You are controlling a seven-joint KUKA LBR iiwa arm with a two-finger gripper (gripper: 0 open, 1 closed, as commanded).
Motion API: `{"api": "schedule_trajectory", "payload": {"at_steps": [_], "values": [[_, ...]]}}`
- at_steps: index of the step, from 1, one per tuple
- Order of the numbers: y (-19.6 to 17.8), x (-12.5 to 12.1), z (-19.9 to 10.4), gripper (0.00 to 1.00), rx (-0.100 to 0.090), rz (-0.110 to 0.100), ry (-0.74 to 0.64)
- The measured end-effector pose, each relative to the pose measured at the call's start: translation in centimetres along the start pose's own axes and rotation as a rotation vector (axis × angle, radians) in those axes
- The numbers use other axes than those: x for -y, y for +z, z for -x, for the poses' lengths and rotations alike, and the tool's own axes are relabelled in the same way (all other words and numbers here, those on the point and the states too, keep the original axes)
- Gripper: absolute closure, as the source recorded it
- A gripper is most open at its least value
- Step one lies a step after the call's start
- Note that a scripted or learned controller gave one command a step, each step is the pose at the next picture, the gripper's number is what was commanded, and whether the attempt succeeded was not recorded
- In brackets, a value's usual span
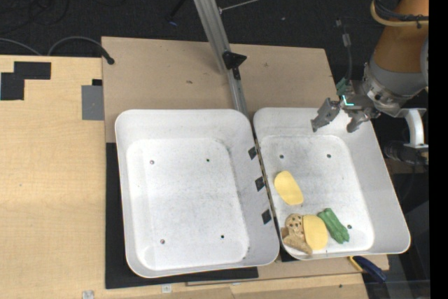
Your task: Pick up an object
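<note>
My gripper [341,120] hangs over the far edge of the right bin [364,171], its two grey fingers spread apart and open with nothing between them. Well below it in the same bin lies a yellow oval object [288,188]. Near the bin's front edge sit a second yellow piece [315,232], a green object [334,225] to its right and a tan spotted item [296,231] to its left, all close together.
The left bin [183,189] stands beside the right one, with black clips along the shared rim. A slanted metal rail [213,31] rises behind the bins. The arm's orange band [406,10] is at the upper right.
</note>
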State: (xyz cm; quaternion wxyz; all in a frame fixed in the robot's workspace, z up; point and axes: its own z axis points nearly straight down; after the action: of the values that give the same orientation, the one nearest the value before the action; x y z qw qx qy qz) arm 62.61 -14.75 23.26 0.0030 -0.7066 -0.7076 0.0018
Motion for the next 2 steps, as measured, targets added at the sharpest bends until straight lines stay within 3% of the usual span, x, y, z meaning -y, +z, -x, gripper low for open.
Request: {"api": "schedule_trajectory", "payload": {"at_steps": [1,2], "values": [[-0.2,-0.1,0.0,0.00,0.001,0.004,-0.001],[5.2,-0.5,-0.9,0.00,0.000,-0.001,-0.001]]}}
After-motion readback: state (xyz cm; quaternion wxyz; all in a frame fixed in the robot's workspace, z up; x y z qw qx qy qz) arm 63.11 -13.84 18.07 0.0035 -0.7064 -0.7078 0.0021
